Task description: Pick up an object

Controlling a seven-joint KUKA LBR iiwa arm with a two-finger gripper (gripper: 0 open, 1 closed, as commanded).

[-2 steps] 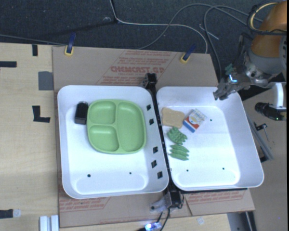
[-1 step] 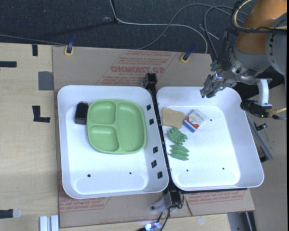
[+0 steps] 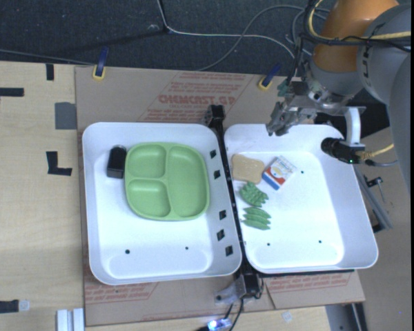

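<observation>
Two shallow white bins sit side by side on the bench; the left bin (image 3: pixel 103 254) holds a green divided plate (image 3: pixel 168 181) near its centre, with a small black block (image 3: pixel 116 162) touching the plate's rim at nine o'clock; the right bin (image 3: pixel 331 240) holds the smaller things, all toward its nine o'clock side. A tan flat piece (image 3: pixel 246 167) lies nearest the divider; just beside it, at three o'clock, rests a small white carton with red and blue print (image 3: pixel 279 172), tilted; below them, toward six o'clock, lie two green pea pods, the upper pod (image 3: pixel 253 194) and the lower pod (image 3: pixel 257 218), close but apart. The gripper (image 3: pixel 281 125) hangs over the right bin's twelve o'clock edge, up and to the right of the carton and apart from it, at roughly one o'clock from the tan piece; nothing shows between its fingers, and whether they stand wide or narrow I cannot tell, since they blur into dark metal. The grey arm with its orange band (image 3: pixel 352 26) reaches in from two o'clock.
</observation>
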